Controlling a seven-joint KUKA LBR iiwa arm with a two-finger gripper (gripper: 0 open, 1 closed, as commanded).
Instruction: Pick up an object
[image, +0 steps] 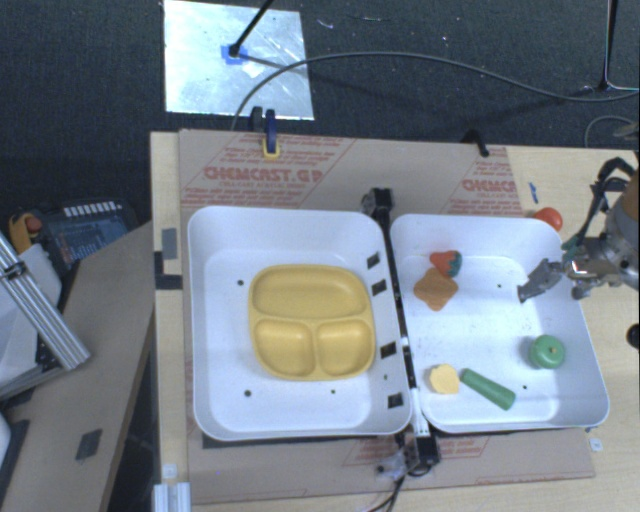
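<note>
Arm (622, 225) cut off at right edge; tool (556, 279) fingers' spread indistinct

A yellow divided tray (306, 322) is seen in the left white bin (215, 240). A silver sheet (195, 60) is spotted at twelve o'clock, and a keypad box (80, 230) at nine o'clock, off the bench (165, 165).

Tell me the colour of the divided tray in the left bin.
Yellow. The divided tray shows plainly in the camera view, sitting in the left bin.
</note>
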